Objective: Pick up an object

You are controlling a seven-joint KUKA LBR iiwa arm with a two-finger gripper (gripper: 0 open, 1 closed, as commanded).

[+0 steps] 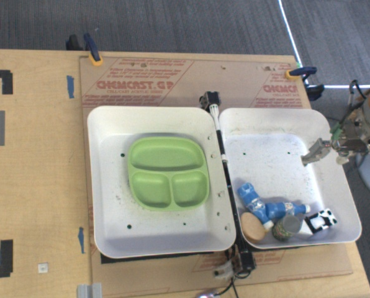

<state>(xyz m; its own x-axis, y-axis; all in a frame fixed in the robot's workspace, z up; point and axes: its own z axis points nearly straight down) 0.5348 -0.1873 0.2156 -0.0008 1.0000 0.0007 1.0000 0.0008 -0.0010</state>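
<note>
Pincer [318,153] poised over the right bin [337,166]

Whether it is open, I cannot tell. Best descend squarely on the blue bottle [254,202] in that bin's near corner, avoiding its clustered neighbours.

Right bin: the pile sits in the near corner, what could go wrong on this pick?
1. The blue bottle, tan round piece, grey disc and black-and-white item touch, so a grasp may catch two or slip.
2. They hug the right bin front wall; the gripper could hit it descending.
</note>
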